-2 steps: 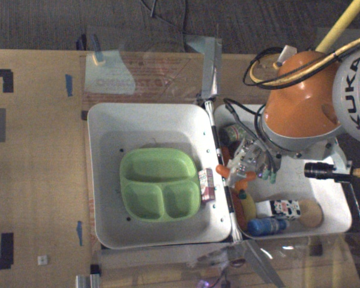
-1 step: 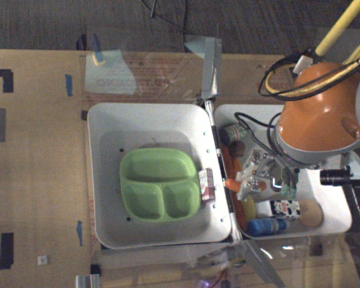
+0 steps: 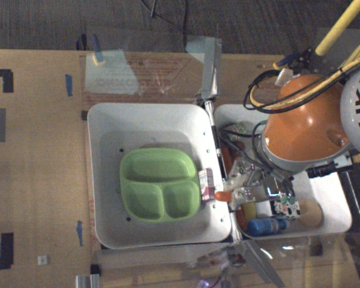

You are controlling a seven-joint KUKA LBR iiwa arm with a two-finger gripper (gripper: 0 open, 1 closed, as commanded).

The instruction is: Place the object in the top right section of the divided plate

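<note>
Plate (image 3: 161, 185) sits bare in left bin (image 3: 102, 161) — fingers' (image 3: 247, 183) state unclear — right bin (image 3: 336, 218) cluttered.

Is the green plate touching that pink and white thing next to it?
Cannot tell. In the camera view the pink and white thing sits right against the green plate's right edge with no gap visible, but it may only overlap it from this angle.

Green divided plate (image 3: 161, 183) with 3 sections lies flat in left bin
</note>
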